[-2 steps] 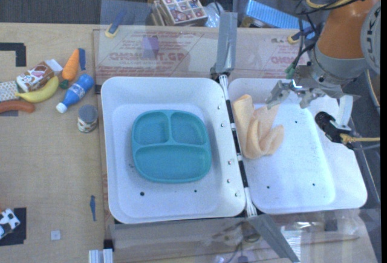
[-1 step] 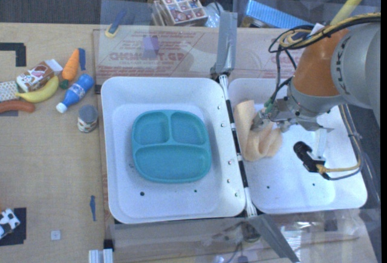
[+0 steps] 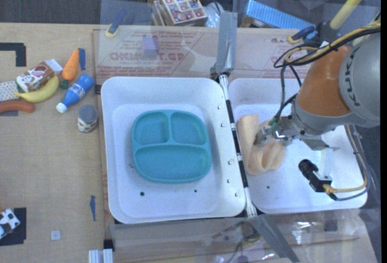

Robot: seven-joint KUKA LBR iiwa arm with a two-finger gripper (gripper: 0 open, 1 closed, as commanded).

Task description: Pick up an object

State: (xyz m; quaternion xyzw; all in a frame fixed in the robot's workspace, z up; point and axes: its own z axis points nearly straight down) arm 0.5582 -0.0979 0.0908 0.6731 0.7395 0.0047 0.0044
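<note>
A pale tan, bread-like object (image 3: pixel 253 148) lies along the left wall of the right bin (image 3: pixel 338 195). My gripper (image 3: pixel 269 135) hangs low right over this object, at its middle, and seems to touch it; the wrist hides part of it. The grey arm with its orange band (image 3: pixel 323 89) reaches in from the right above this bin. In the left bin (image 3: pixel 115 195) a teal divided plate (image 3: pixel 171 146) lies flat in the middle.
On the bench left of the bins lie a banana (image 3: pixel 37 92), a blue bottle (image 3: pixel 75 92), a carrot (image 3: pixel 72 64) and a small can (image 3: pixel 87 118). A patterned box (image 3: pixel 181 6) and other clutter sit behind the bins.
</note>
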